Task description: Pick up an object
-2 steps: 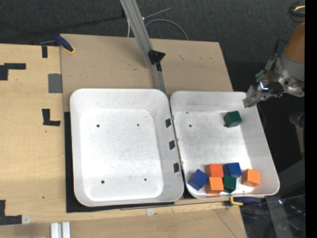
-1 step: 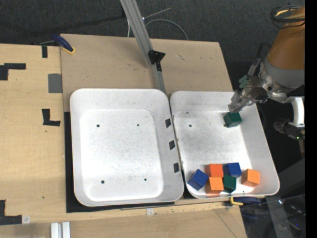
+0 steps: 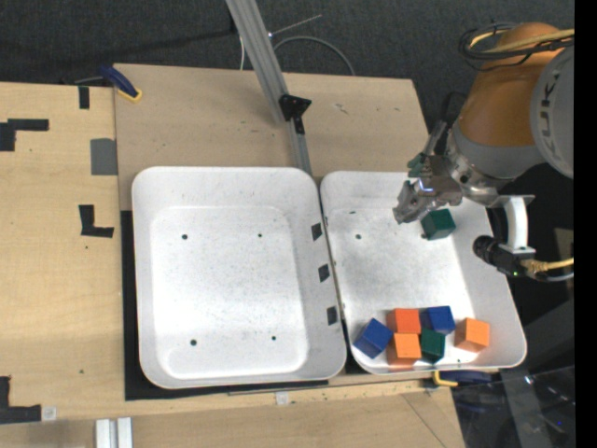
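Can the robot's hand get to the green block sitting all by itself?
Probably yes. The hand hangs in the right bin right beside the lone green block, and nothing stands between them. The other blocks are bunched far off at the bin's near edge.

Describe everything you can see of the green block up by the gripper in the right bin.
The green block is a small dark green cube, matte, plastic or painted wood by its look. It sits in the upper part of the right bin, apart from the cluster of blocks at the near edge, and is turned at a slight angle to the bin walls. The gripper is right at its upper left, overlapping its corner. Whether the block rests on the floor or is lifted cannot be told.
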Controlling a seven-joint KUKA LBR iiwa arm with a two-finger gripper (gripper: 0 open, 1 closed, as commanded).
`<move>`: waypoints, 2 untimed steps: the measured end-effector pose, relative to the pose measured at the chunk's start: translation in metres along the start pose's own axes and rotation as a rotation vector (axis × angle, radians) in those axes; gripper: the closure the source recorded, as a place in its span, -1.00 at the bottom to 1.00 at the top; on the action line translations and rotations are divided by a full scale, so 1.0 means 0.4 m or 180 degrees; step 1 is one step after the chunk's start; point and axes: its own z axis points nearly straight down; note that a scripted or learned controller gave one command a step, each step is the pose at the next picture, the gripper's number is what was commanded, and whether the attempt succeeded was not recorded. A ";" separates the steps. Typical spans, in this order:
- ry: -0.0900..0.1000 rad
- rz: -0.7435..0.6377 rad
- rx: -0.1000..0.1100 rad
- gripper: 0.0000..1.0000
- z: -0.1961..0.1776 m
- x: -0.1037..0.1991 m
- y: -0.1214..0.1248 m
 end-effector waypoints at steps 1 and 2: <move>-0.0002 0.0003 0.0000 1.00 0.018 0.106 -0.026; 0.0000 -0.0004 -0.0004 1.00 0.016 0.236 -0.029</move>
